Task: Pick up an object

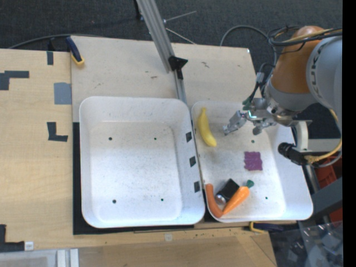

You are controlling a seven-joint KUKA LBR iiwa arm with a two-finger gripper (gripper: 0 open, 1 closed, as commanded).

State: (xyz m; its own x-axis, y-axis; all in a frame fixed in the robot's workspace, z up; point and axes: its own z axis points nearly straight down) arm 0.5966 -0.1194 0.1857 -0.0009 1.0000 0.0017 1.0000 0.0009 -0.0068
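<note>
Arm (pixel 311 65): cut off by the right edge; only the orange band and wrist section are in frame.

Gripper (pixel 245 124): too small and blurred to tell how the fingers stand.

Black block (pixel 228 189): partly covered by the carrot (pixel 236 199); its shape cannot be made out.

Orange strip (pixel 211 202): its lower end merges with the right bin's rim (pixel 295 210); identity unclear.

Metal pole (pixel 158 32): cut off at the top edge.

Desk (pixel 33 149): runs out of frame at left and bottom.

Matt speckled white plastic bins (pixel 133 160), pale wood-grain bench (pixel 33 149), glossy yellow plastic banana (pixel 206 128), smooth orange carrot (pixel 236 199), dull purple patch (pixel 253 161), brushed metal post (pixel 158 29).
</note>
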